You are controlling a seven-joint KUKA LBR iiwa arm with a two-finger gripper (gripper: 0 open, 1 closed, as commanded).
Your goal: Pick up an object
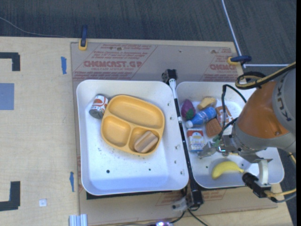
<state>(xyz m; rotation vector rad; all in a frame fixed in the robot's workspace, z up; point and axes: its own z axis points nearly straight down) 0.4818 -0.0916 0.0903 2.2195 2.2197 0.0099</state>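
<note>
1. Plywood bench (42,126) carries two white bins.
2. Gripper (210,149) hangs low in the right bin (277,173); its grip state I cannot tell.
3. Banana (225,168) lies just beside it, toward the bin's near edge, long axis running left-right.

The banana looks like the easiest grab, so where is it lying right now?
The banana lies in the right bin, near its front edge, just below the hand and in front of the small red-and-white packet.

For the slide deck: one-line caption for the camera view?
KUKA arm's gripper hovers over right bin near banana; yellow tray sits in left bin.
</note>
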